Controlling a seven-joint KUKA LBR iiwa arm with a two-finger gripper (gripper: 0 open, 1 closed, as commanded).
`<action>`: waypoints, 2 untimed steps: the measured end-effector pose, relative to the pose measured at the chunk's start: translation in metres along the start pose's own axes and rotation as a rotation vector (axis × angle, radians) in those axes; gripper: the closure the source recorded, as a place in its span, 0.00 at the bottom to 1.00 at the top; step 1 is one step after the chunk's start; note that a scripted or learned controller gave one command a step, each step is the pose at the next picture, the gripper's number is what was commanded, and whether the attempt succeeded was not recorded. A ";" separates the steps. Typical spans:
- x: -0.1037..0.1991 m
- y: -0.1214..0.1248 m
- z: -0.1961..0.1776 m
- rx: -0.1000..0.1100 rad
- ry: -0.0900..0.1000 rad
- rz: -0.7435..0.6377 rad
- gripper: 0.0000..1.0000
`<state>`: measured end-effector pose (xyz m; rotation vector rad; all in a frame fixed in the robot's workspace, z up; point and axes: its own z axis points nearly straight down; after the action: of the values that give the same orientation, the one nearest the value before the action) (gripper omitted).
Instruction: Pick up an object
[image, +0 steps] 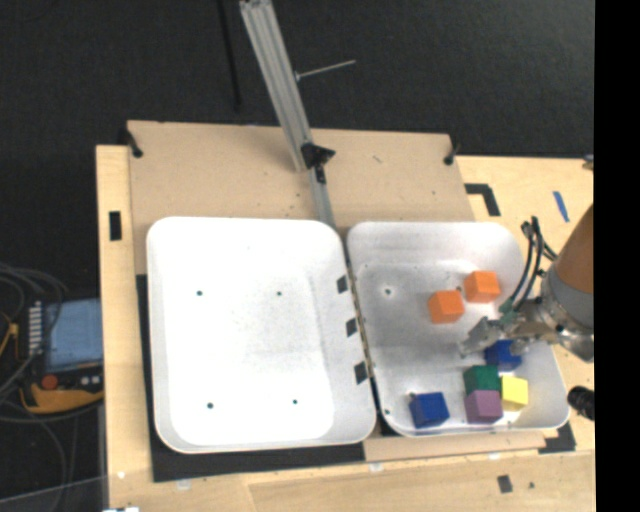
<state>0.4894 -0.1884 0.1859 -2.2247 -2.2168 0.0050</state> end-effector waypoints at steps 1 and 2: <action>0.003 0.001 0.061 -0.002 0.002 -0.003 0.00; 0.002 0.004 0.086 -0.010 -0.001 -0.002 0.00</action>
<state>0.4932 -0.1869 0.0995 -2.2277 -2.2239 -0.0049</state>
